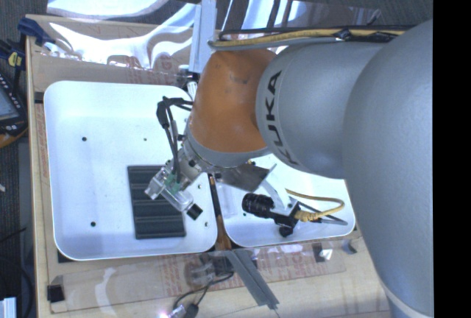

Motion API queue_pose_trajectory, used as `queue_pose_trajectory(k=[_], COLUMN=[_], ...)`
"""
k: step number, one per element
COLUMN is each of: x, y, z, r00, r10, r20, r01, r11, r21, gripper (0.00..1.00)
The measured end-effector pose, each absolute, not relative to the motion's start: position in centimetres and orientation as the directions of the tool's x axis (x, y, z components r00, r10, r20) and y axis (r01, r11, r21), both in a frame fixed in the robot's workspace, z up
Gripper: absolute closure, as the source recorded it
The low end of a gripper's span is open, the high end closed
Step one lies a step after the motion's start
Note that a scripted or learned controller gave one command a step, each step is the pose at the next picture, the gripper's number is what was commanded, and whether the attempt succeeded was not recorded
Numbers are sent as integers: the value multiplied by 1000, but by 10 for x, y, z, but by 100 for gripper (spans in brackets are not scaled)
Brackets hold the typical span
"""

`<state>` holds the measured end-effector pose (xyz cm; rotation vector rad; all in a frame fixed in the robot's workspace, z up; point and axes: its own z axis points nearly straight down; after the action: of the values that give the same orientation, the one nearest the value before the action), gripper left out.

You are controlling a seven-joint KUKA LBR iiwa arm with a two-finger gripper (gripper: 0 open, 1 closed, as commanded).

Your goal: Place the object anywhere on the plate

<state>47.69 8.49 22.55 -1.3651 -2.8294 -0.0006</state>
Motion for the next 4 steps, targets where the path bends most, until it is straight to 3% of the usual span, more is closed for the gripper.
queue_pose_trajectory(k=[1, 2, 3, 4], x=[475, 483, 491, 484], y=[175, 80, 140, 104], z=[187, 229, 91, 158], r00=[-427, -618, -611, -294], r10=[904, 786, 792, 956], r20=[1, 0, 1, 1], r01=[904, 786, 792, 956], r11=[427, 618, 611, 294], r21=[-5, 1, -3, -3], gripper=[100, 100, 100, 100])
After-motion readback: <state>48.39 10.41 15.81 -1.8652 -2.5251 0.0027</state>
